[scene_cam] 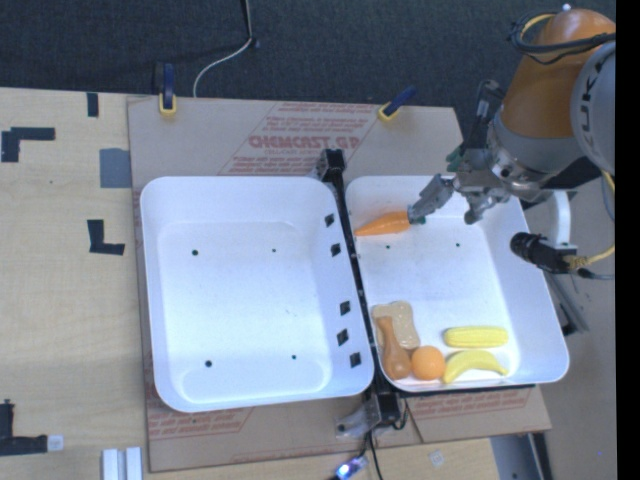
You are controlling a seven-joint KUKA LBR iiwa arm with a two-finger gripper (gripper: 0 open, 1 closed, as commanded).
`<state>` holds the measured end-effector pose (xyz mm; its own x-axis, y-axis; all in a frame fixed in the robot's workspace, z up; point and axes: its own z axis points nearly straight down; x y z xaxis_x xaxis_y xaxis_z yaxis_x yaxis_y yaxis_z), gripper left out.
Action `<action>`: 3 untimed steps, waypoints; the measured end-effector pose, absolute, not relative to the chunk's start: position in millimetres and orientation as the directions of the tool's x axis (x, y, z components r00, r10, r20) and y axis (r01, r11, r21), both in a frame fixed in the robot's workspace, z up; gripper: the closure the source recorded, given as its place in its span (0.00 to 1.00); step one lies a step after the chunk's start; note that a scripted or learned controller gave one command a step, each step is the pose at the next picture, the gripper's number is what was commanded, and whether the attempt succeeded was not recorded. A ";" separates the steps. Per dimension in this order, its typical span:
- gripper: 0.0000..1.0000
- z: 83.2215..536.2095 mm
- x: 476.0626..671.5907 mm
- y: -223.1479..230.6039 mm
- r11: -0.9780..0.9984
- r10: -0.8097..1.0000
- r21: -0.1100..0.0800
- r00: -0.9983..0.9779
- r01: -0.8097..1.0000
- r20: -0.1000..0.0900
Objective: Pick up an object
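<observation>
The gripper pinches the carrot by its tip near the right bin's top wall; lifting is left.

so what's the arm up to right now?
The gripper is over the far end of the right bin, with one finger tip at the end of the carrot; a grasp isn't clear. A banana, corn cob, orange and bread piece lie at the near end.

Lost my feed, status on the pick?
Gripper over right bin, one finger at carrot tip. Carrot apparently lying in the bin, grasp unconfirmed. Other toy food clustered at near edge, clear of it.
</observation>
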<state>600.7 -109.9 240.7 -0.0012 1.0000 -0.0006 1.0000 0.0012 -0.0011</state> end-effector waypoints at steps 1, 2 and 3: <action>0.00 383.5 582.8 -90.1 0.004 1.000 0.014 -0.004 1.000 -0.001; 1.00 384.2 582.8 -90.5 0.002 1.000 0.000 -0.002 1.000 -0.001; 1.00 453.6 589.0 -45.4 0.007 1.000 0.008 -0.007 1.000 0.000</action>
<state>589.0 -45.4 453.6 -0.0066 1.0000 0.0004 1.0000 0.0066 0.0075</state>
